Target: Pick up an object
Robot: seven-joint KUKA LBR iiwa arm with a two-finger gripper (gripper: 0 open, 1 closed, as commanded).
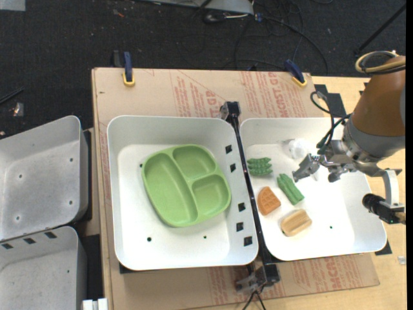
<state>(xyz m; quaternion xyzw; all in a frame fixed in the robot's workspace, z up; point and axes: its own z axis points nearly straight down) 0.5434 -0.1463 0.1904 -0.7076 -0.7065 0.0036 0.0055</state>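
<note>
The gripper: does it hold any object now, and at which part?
Nothing is held. The gripper hangs over the right bin, beside the green stick.

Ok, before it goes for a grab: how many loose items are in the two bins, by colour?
Green: 3 - divided plate in the left bin, pea pod and long green piece in the right bin
Orange: 1 - waffle-like piece
Tan: 1 - bread roll
Clear or whitish: 1 - small item, too blurred to name
Total: 6
</note>
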